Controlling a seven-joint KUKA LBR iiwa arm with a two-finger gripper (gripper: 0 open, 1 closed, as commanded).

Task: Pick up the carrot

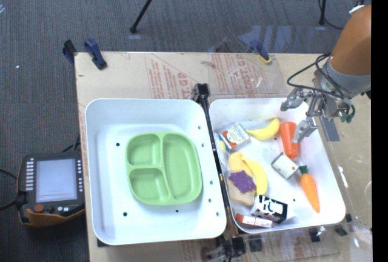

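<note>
In the camera view, the carrot (pixel 310 190) is seen lying near the right bin's (pixel 337 177) right wall, toward its front corner, green top pointing back. It is judged light, stiff and smooth, best taken across its thicker upper body. The tool (pixel 307 114) hangs over the bin's back right part, fingers spread, nothing between them. An orange piece (pixel 288 139), a white block (pixel 284 165) and bananas (pixel 265 130) lie nearby; the block sits just beside the carrot's top.

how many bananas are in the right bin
2. One banana lies near the back of the right bin, beside the orange piece under the gripper. The other banana lies mid-bin, against the purple-topped toast.
</note>
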